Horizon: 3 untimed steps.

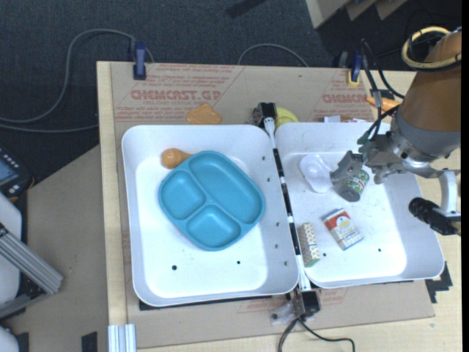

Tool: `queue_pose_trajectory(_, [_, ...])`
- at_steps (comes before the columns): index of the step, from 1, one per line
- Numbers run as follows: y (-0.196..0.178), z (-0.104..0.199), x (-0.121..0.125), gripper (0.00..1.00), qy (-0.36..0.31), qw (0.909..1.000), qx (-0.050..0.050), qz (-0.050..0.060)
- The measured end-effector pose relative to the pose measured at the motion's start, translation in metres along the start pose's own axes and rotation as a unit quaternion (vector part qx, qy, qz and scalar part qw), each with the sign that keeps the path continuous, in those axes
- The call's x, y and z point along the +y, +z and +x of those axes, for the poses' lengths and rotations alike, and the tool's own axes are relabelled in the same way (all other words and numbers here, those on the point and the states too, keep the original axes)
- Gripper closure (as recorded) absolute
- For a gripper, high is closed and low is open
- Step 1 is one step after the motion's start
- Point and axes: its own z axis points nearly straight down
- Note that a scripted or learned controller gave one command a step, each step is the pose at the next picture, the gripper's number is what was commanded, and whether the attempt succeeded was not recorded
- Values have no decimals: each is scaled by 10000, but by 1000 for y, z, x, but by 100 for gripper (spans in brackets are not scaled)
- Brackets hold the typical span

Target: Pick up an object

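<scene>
The gripper is hanging over the right bin, near its upper middle, and it is clenching a small can with a green and white label; the can is sitting tilted between the fingers. The arm is coming in from the right, its orange band lying over the bin's upper right corner. Just left of the can a clear plastic cup is lying on the bin floor, close to but apart from the fingers. Below the gripper a small red and white carton is lying flat, and a patterned bar is resting against the bin's left wall. The lower right part of this bin is offering open floor. In the left bin a blue divided plate is taking up the middle, with an orange ball touching its upper left rim. The strip along that bin's bottom edge is lying bare.
</scene>
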Motion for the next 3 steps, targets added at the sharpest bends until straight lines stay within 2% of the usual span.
queue_pose_trajectory(1, [46,-61,59,0,14,10000,-22,-31])
queue_pose_trajectory(2, [135,-56,32,0,8,10000,9,36])
queue_pose_trajectory(3, [120,-56,35,100,7,10000,-7,-13])
